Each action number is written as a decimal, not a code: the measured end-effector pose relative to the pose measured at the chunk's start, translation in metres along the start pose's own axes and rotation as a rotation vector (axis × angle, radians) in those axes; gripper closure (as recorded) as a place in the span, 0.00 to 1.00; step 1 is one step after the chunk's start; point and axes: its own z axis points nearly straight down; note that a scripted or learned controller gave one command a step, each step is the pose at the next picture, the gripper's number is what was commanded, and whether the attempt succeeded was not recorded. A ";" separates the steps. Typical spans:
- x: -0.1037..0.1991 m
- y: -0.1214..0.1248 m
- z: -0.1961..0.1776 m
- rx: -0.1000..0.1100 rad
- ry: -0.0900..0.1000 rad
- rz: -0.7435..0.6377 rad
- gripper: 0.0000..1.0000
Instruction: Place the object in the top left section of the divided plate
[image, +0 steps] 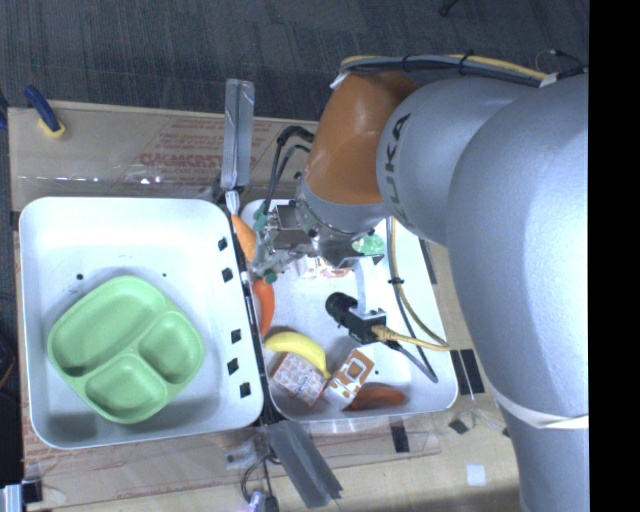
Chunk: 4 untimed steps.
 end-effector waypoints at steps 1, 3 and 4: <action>0.060 -0.042 0.029 0.000 -0.001 0.109 1.00; 0.060 -0.042 0.019 0.002 0.000 0.106 1.00; 0.060 -0.042 0.019 0.002 -0.001 0.105 0.00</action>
